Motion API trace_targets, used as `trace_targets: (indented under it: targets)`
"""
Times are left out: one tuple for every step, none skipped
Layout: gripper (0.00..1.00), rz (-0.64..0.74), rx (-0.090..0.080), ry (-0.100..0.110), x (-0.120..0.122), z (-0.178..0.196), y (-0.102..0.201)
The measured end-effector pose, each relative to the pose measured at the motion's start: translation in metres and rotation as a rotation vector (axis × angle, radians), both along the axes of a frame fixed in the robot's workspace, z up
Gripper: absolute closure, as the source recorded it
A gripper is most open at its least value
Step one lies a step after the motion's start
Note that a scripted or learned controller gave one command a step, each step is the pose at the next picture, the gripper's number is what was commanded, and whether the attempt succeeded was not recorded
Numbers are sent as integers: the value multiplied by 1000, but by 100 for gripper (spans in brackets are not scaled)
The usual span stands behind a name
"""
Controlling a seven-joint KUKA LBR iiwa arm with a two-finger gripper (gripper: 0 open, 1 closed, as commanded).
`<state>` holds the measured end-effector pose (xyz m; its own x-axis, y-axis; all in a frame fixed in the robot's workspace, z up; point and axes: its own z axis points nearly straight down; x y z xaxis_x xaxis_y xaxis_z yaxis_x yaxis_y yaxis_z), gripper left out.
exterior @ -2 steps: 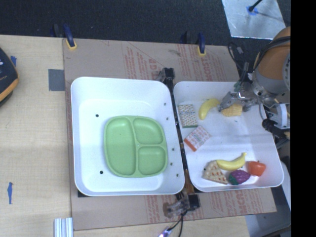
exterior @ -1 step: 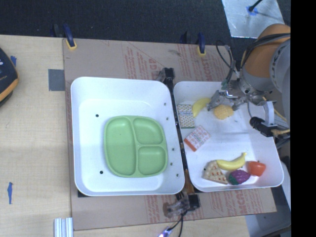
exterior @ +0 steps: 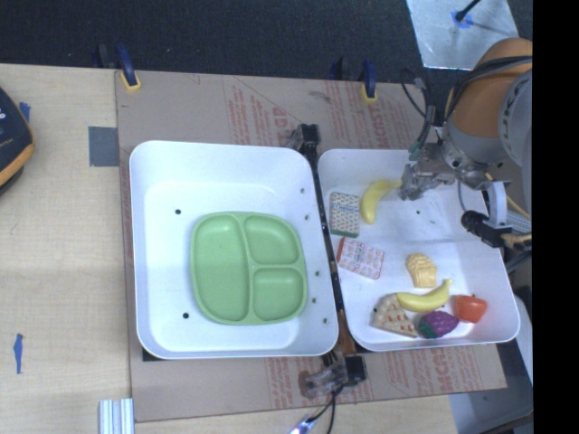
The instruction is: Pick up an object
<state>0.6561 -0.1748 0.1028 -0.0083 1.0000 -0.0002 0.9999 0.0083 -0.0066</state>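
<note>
1. A bench of pale wood carries a brown cardboard sheet, and two shallow white bins sit side by side on that sheet.
2. The left bin holds a light green divided plate with three compartments, lying flat near the bin's middle.
3. The right bin holds all the small toy foods.
4. At its left edge, close to the wall shared with the other bin, lies a small greenish checked packet; just below it lies a pink-and-white speckled packet.
5. A short yellow piece shaped like a small banana or pepper lies near the upper middle of the right bin, just right of the checked packet.
6. Lower down sits a pale yellow ridged piece, and under it a curved yellow banana.
7. Along the bottom edge, a tan cracker-like wedge, a purple bunch of grapes and a red-orange tomato-like piece lie close together; the banana touches the grapes.
8. The gripper hangs over the upper part of the right bin, just right of the short yellow piece and apart from it; nothing shows between its tips, and how wide it stands cannot be told.
9. The grey arm with its orange band reaches in from the right.
</note>
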Motion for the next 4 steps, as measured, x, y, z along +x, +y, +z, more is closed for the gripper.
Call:
trace_targets:
  targets:
    - [100,-4,0,-2,-111,5,19]
    - [0,-4,0,-3,-111,5,19]
    - [0,-4,0,-3,-166,-12,2]
    - [0,-2,-1,-5,-120,-11,22]
